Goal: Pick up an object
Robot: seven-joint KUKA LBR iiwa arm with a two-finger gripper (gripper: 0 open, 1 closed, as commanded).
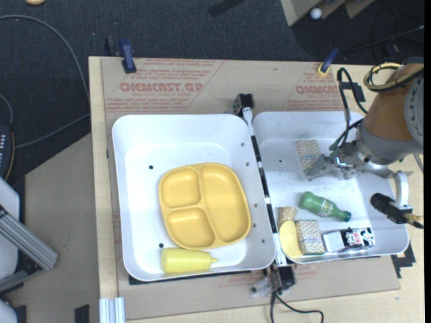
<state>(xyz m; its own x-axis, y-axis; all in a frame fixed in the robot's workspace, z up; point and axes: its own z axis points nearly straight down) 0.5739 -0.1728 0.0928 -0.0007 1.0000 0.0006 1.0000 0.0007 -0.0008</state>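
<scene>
A dark carpeted floor is seen around the surface (202, 86), a board still in printed protective film. The left bin (135, 153) keeps open margins around a glossy yellow divided plate (204, 204) and a yellow bottle (187, 260). In the right bin (283, 130), the gripper (322, 165) is lowered beside a patterned packet (308, 152); whether it is open cannot be told. A green bottle (323, 206) lies nearby, apart from it.

My arm (397, 120) is cut off at the right edge; my gripper (322, 165) fingers are too small to read.
</scene>
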